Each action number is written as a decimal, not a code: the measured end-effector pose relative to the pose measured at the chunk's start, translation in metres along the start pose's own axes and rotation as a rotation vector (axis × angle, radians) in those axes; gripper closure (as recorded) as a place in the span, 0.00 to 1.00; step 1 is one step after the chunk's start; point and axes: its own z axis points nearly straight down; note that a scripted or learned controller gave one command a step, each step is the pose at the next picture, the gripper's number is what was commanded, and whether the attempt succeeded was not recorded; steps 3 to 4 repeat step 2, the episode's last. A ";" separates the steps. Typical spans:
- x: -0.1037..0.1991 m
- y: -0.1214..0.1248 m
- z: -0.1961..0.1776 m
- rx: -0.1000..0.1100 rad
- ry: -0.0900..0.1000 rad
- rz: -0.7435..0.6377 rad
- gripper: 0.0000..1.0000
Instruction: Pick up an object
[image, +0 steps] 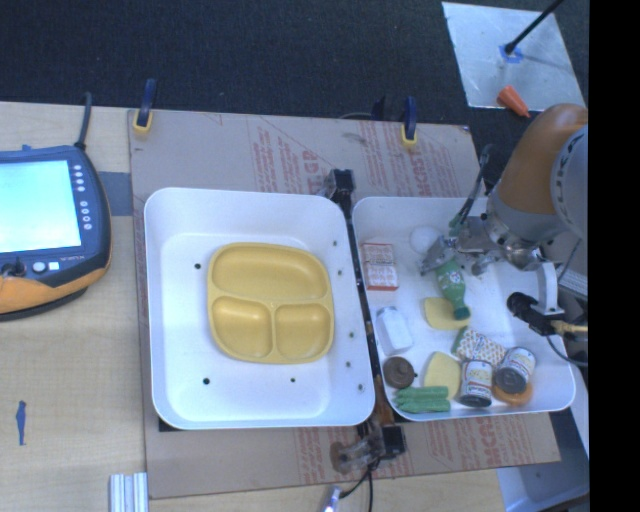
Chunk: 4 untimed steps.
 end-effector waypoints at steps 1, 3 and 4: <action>0.000 0.000 -0.011 0.001 0.001 -0.002 1.00; 0.093 -0.031 -0.101 -0.002 0.002 -0.001 1.00; 0.093 -0.031 -0.101 -0.002 0.002 -0.001 1.00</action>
